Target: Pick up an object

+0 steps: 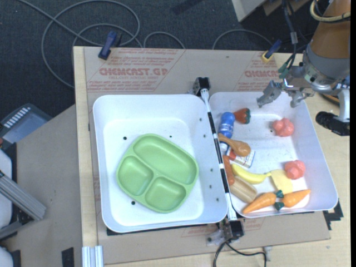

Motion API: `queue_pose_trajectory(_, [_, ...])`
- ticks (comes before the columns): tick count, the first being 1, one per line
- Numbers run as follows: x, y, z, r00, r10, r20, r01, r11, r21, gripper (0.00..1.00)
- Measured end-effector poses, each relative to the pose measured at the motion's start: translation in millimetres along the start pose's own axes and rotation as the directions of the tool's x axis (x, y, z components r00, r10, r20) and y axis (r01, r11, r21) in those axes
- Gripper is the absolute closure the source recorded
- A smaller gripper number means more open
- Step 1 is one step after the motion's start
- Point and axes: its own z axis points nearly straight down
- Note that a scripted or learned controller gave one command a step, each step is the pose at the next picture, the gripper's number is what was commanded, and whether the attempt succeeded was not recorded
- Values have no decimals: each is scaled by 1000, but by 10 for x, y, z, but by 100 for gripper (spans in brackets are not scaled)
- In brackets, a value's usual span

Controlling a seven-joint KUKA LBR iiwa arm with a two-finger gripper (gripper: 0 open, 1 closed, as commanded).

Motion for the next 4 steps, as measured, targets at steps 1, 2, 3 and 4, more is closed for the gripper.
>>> queue_pose_trajectory(1, [-654, 32, 597, 1000, 1, -1, -1, 1000, 7, 0])
queue_pose_trajectory(2, [-688, -79, 1443, 1000, 0, -3, 0, 1000, 7, 0])
queue_pose_trajectory(3, [-691, -59, 1320, 1000, -1, -1, 1, 1000, 1, 100])
queue_pose_trajectory(4, [41, 185, 1417, 1000, -3, -3, 3, 1000, 1, 100])
